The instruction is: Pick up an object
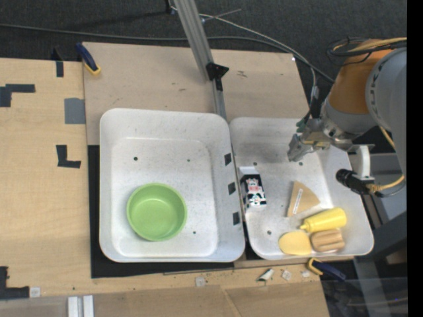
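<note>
- A pale wooden surface, marked with dark tape pieces at its left, carries two shallow white bins side by side, with dark flooring beyond its far edge.
- The left bin holds a single green bowl, sitting upright in its near-left part.
- The right bin holds the rest: a small black-and-white box lies near the left wall, just beside the divide between the bins.
- A tan wedge-shaped piece lies towards the middle right of that bin.
- A yellow cylinder rests near the wedge's near side, with a tan block and a round yellow piece clustered beside it at the bin's near-right corner.
- The grey arm with its orange band reaches in from the right, its hand poised over the far-right part of the right bin, apart from every object.
- Whether the hand is open or closed cannot be told from this angle; nothing is seen between its tips.
- A slim metal pole slants down from the far side to the gap between the bins.
</note>
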`<control>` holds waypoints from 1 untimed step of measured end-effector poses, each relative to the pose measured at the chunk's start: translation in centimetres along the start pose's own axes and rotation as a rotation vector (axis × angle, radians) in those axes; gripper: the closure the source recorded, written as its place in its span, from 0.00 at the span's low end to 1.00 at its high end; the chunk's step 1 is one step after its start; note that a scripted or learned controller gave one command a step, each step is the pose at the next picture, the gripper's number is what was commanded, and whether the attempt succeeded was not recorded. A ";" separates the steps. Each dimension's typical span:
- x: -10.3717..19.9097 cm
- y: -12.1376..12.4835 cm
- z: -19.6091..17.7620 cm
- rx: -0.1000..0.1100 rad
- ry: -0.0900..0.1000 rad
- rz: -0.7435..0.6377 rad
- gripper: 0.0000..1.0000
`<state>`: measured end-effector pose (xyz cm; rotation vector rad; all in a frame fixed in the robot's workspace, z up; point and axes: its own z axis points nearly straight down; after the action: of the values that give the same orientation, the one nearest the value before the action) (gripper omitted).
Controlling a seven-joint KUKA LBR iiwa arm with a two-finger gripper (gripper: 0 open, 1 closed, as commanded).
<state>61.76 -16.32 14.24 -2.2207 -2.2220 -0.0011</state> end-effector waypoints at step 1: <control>-0.3 -0.1 -4.3 -0.001 -0.001 0.001 1.00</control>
<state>61.67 -16.62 18.57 -2.2222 -2.2223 -0.0018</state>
